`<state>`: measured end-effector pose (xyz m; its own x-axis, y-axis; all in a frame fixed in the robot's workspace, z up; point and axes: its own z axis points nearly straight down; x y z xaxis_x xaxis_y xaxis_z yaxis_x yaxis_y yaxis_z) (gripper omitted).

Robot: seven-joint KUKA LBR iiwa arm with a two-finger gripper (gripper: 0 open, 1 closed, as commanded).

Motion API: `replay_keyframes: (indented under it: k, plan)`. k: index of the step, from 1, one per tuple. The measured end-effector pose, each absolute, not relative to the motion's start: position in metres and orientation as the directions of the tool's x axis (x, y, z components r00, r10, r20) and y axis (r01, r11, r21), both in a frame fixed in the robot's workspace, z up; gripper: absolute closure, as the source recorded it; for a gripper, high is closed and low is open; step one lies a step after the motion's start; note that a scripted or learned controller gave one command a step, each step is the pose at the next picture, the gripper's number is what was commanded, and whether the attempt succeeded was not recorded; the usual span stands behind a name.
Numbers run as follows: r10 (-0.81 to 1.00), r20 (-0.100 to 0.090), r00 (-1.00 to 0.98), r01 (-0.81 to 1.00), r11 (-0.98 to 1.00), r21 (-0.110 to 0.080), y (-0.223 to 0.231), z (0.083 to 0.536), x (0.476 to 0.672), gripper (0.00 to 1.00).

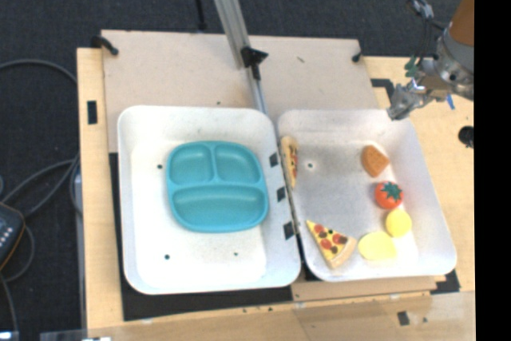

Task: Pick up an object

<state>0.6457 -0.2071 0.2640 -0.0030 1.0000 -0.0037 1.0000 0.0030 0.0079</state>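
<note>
While the 2 white bins sit side by side on your bench, the left bin (144, 267) holds a teal divided plate (216, 187) and the right bin (431, 196) holds the toy food: a pizza slice (331, 242) near the front edge, 2 yellow pieces (378, 246) just right of it, a tomato (389, 195) above them and an orange-brown piece (374, 160) farther back. At the right bin's far right corner you see the gripper (402, 101), apart from every toy; I cannot tell how its jaws stand.
</note>
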Motion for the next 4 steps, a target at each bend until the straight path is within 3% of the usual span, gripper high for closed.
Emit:
replay_keyframes:
  k: [1,4]
  plan:
    - [1.000,0.000,-0.006,1.000,0.006,0.001,-0.157,0.269,0.633,1.00]
    - [1.000,0.002,-0.007,1.000,0.007,0.001,-0.012,0.276,0.565,1.00]
